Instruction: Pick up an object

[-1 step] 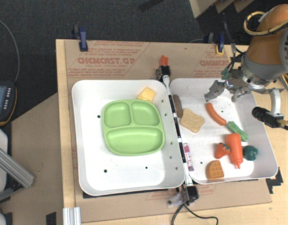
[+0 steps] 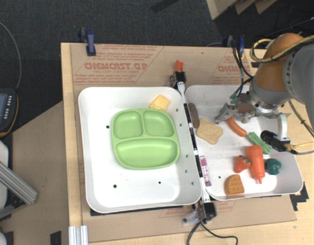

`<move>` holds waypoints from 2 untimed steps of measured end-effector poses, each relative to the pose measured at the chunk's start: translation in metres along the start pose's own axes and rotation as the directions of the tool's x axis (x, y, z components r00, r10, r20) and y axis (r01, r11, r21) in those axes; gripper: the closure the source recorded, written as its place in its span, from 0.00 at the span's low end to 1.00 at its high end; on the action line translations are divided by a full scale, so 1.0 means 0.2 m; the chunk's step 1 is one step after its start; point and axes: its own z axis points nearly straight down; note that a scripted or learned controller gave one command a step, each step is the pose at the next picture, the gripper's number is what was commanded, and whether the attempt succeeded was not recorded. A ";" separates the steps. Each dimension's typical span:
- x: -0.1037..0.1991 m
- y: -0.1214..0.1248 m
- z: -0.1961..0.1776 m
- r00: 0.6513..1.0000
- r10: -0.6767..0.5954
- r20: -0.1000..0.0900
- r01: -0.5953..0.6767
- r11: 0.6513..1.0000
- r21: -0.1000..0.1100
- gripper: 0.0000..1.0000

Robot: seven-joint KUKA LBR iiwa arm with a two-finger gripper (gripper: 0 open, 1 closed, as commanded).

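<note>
Tool (image 2: 229, 113) near right bin's (image 2: 208, 92) back edge, above sausage (image 2: 237, 127).

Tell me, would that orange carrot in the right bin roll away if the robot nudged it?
Probably. The carrot looks rounded and tapered, so it would likely roll in a curve. It looks like smooth plastic, so perhaps light and slippery. The red toy beside it may stop it.

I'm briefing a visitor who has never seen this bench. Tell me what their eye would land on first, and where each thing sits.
The green divided plate stands out first, lying in the middle of the left bin with a small yellow piece just beyond its far edge. Next comes the scatter of toy food in the right bin, notably the orange carrot and the slice of bread. Over that bin's far side, the arm's hand reaches down beside a sausage.
</note>
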 end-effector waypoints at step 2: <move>0.35 0.11 -0.57 1.000 -0.009 0.001 0.009 1.000 -0.019 1.00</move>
